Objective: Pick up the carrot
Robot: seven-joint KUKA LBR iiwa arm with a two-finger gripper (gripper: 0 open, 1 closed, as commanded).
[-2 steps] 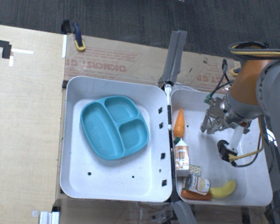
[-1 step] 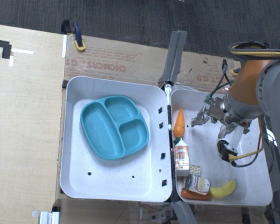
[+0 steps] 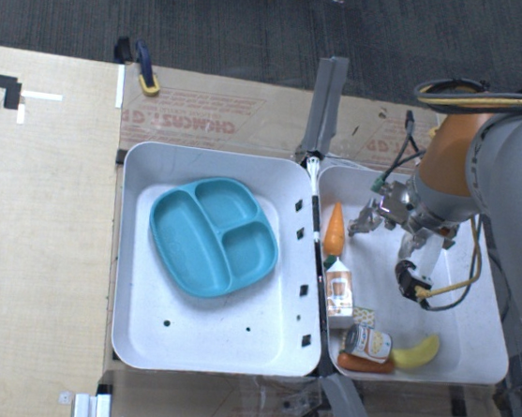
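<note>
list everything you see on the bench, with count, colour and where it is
bins: 2, white, side by side on the bench
plate: 1, blue, three compartments, in the left bin
carrot: 1, orange, right bin, against its left wall
bottle: 1, white with orange label, below the carrot
can: 1, small, near the right bin's front edge
banana: 1, yellow, right of the can
red item: 1, under the can, kind unclear
arm: 1, grey with orange band, from the right
hand: 1, metal, over the right bin, right of the carrot
</note>
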